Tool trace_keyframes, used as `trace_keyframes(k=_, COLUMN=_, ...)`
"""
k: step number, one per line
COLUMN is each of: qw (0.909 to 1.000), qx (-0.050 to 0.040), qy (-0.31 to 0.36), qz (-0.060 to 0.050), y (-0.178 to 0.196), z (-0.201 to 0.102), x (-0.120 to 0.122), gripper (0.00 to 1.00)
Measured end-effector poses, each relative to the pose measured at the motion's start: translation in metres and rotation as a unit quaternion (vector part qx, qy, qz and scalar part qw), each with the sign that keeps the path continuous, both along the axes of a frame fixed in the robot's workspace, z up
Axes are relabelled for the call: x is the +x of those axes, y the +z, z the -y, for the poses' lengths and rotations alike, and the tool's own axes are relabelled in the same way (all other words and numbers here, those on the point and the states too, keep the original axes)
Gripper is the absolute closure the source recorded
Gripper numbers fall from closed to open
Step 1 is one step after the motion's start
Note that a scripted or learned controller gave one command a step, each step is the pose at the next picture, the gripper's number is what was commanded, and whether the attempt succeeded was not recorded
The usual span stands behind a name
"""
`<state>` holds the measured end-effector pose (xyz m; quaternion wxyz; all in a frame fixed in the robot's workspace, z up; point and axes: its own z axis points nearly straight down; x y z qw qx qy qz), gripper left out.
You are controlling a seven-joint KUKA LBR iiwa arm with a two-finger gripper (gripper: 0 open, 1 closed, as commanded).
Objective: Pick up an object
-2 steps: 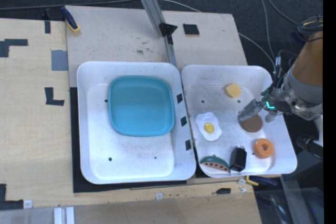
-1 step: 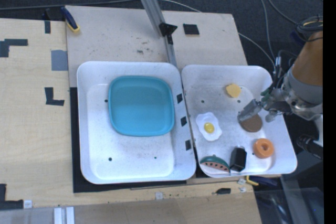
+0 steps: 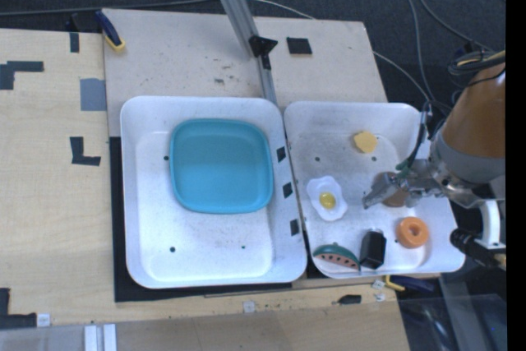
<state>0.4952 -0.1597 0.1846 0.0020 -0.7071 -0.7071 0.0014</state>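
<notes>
A wooden tabletop (image 3: 329, 53) is seen from above at a slant, carrying two shallow white bins side by side. The left bin (image 3: 140, 177) holds a square blue plate (image 3: 220, 165), lying flat near the middle of the bin.

The right bin (image 3: 329, 119) holds several small things. A yellow lump (image 3: 365, 141) lies toward the far edge. A toy fried egg (image 3: 327, 198), white with a yellow yolk, lies near the bin's middle, close to the wall shared with the left bin. An orange ring like a doughnut (image 3: 412, 232) sits toward the near right corner. Along the near edge lie a small black block (image 3: 372, 248) and, just beside it, a watermelon slice (image 3: 337, 259) with a red face and green rind.

A grey robot arm with an orange band (image 3: 481, 115) reaches in from the right edge of the tabletop. Its gripper (image 3: 385, 191) hangs low over the right bin, between the fried egg and the orange ring, with the yellow lump beyond it. Something brownish shows at the jaws, but it is too small and blurred to identify. Whether the jaws are open or closed cannot be told, and nothing can be clearly seen held between them.

As far as can be judged, the pick is not done: every identifiable thing rests on the bin floor. The gripper has reached the bin; grasping and lifting one thing remain.
</notes>
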Motion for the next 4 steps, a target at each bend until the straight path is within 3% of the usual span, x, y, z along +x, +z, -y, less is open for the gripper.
trace_keyframes(k=2, qw=1.0000, qx=-0.0006, qy=0.000, qz=0.003, y=-0.096, z=0.003, x=0.008, gripper=0.00)
trace_keyframes(k=3, qw=1.0000, qx=-0.0013, qy=0.000, qz=0.004, y=-0.084, z=0.003, x=0.009, gripper=1.00)
trace_keyframes(k=4, qw=1.0000, qx=-0.0007, qy=0.000, qz=0.004, y=-0.042, z=0.004, x=0.010, gripper=1.00)
